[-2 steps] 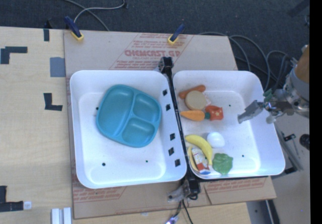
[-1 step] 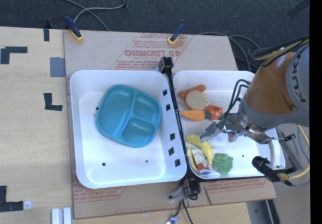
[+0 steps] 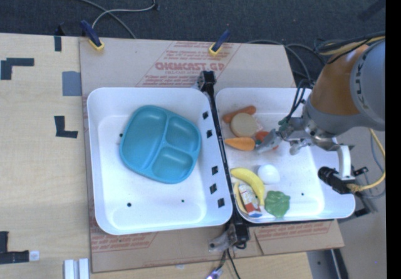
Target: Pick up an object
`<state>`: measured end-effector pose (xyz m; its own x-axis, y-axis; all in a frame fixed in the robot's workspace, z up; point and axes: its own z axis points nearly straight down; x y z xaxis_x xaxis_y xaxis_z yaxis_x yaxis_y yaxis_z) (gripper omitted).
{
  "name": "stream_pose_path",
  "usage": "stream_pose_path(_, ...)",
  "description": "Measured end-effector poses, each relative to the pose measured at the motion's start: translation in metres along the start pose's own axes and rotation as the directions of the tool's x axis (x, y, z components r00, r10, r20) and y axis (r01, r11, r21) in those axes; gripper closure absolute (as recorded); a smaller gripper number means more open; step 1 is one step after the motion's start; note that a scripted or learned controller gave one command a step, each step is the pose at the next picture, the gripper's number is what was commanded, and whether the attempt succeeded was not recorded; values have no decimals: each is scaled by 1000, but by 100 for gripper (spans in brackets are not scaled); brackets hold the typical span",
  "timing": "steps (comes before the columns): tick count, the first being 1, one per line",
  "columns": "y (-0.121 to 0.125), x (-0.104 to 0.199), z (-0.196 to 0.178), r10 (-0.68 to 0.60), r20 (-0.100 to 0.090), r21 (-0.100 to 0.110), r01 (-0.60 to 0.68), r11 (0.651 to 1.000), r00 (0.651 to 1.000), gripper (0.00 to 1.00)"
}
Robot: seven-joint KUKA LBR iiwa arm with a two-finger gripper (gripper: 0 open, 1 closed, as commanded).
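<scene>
**Inspector:** Carrot (image 3: pixel 240 143), orange and lying flat in the right bin (image 3: pixel 313 205) near the divider, is the candidate closest to the gripper (image 3: pixel 270 140). Just above it sits a round beige bun-like piece (image 3: pixel 244 125), and above that an orange sausage shape (image 3: pixel 241 112).

**Operator:** What is the gripper's condition?

**Inspector:** It hovers low inside the right bin, just right of the carrot's tip. Whether its fingers are spread or pressed together cannot be told from this angle. Nothing is visibly between them, so no grasp is recorded.

**Operator:** Other contents?

**Inspector:** Nearer the front wall: a white ball (image 3: pixel 269 173), a banana (image 3: pixel 248 180), a green broccoli-like piece (image 3: pixel 277 202) and a small printed carton (image 3: pixel 249 200) beside the banana. The left bin (image 3: pixel 100 146) holds a blue divided plate (image 3: pixel 160 143), well apart from the arm.

**Operator:** Recommendation for this step?

**Inspector:** In my judgement, the gripper should centre over the carrot's thicker middle, fingers straddling its narrow width, not its length. Descend straight, since the bun touches or nearly touches the carrot and a slanted approach may push both. Close only when the fingers reach bin level; a tapered shape may squirt out if pinched near the tip. Lift slowly and confirm the carrot rises.
</scene>
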<state>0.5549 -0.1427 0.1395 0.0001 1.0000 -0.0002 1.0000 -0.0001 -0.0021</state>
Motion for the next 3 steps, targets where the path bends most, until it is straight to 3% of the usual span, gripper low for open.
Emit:
stream_pose_path(1,42,25,53,-2,1,-5,2,1000,1000,0)
stream_pose_path(2,42,24,43,-1,3,-4,1,1000,1000,100)
stream_pose_path(3,42,24,43,-1,3,-5,1,1000,1000,0)
